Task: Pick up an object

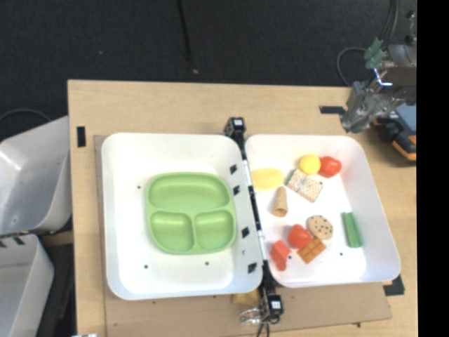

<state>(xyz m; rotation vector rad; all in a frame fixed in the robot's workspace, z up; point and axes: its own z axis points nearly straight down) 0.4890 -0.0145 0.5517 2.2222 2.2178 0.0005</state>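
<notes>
The right bin (375, 209) holds several toy foods. A yellow ball (309, 163) and a red tomato (330, 166) lie at its far side, with a yellow flat piece (266, 178) to their left. A speckled cracker (304, 185), a tan cone (280, 202), a spotted cookie (320, 226), two red pieces (299, 236) (280, 254), an orange waffle (311, 250) and a green stick (351, 229) lie nearer. My gripper (359, 112) hangs beyond the bin's far right corner, over the bench and apart from all of them.
The left bin (119, 188) carries a green divided plate (190, 212). A black-clipped divider (247, 209) runs between the bins. Cables and an orange-and-blue object (401, 135) sit on the bench by the arm at the right edge.
</notes>
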